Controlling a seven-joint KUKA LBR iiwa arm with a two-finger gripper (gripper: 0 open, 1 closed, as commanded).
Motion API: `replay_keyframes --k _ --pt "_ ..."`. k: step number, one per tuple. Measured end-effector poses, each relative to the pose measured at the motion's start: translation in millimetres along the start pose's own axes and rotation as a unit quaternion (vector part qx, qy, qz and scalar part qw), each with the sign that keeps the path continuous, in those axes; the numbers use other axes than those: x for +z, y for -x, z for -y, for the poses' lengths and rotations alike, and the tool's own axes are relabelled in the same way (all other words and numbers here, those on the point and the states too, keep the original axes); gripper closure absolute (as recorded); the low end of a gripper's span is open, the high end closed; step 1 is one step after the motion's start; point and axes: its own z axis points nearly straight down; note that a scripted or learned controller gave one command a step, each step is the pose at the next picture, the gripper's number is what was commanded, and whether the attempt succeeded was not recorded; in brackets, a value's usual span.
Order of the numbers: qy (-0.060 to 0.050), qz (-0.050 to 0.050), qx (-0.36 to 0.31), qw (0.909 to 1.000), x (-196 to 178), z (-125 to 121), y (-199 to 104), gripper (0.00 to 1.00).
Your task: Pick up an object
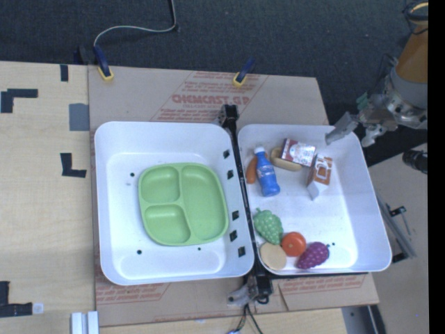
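Observation:
My gripper (354,132) hovers over the far right corner of the right bin (368,207), its fingers apart and nothing between them. In that bin lie a blue bottle (265,174), a small orange piece (250,172) beside it, a brown-and-white packet (297,152) on a bun-like item (281,162), and an orange-and-white carton (320,170). Near the front edge sit green grapes (268,225), a red tomato (293,243), a beige round piece (272,257) and purple grapes (313,255). The carton is the item closest to the gripper, lower left of it.
The left bin (111,186) holds a green divided plate (183,203). Black clips join the two bins along their shared wall (235,179). Cardboard lies under the bins, held by yellow clamps (243,75) at the back. The arm's wrist (407,99) stands off the bin's right side.

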Motion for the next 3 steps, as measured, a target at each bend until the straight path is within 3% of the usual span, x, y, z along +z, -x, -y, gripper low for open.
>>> replay_keyframes --k 1,2,3 --pt "0.007 -0.001 -0.001 1.0 131 -45 -34 0.0" --pt "0.002 0.001 0.001 1.0 153 38 -10 0.0" --pt "0.003 0.001 0.0 1.0 153 94 -10 0.0"
